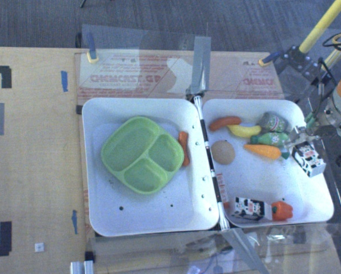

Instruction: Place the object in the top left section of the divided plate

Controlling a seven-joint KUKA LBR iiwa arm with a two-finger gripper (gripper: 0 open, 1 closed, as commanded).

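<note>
Over the right bin [324, 198], my gripper [303, 135], grip state unclear, should centre squarely on one toy before pinching.

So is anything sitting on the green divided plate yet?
No, the green divided plate has all its sections bare; the small orange piece lies beside its right rim, in the left bin.

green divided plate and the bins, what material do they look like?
Green divided plate: likely molded plastic, matte, with uniform color and soft rounded ridges. Left bin and right bin: probably smooth white plastic with a slight sheen and rounded corners; coated metal can't be excluded.
</note>
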